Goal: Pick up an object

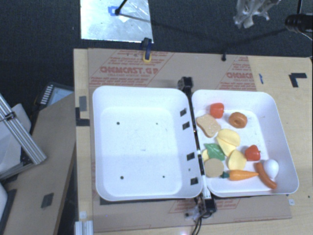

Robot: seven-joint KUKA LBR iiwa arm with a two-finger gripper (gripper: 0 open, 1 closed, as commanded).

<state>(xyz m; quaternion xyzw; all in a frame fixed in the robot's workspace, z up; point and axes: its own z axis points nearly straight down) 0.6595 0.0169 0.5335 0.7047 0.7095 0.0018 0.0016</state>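
The right white bin [283,131] holds several toy foods. Among them are a red tomato [216,109], a brown donut [238,119], a bread slice [209,125], a green leafy piece [214,151], a red pepper [252,152], a white egg [270,168], an orange carrot [242,175] and a sausage [265,176]. Two yellow pieces [228,138] lie in the middle and a tan round disc [213,168] sits near the divider. My gripper [248,13] hangs high at the top right, well beyond the bench's far edge and away from every object.
The left white bin [142,146] adjoins the right one along a black-clipped seam [191,136]. A yellow clamp [146,57] sits at the board's far edge, with a shiny sheet [115,13] behind it. A metal frame [19,136] stands at the left.
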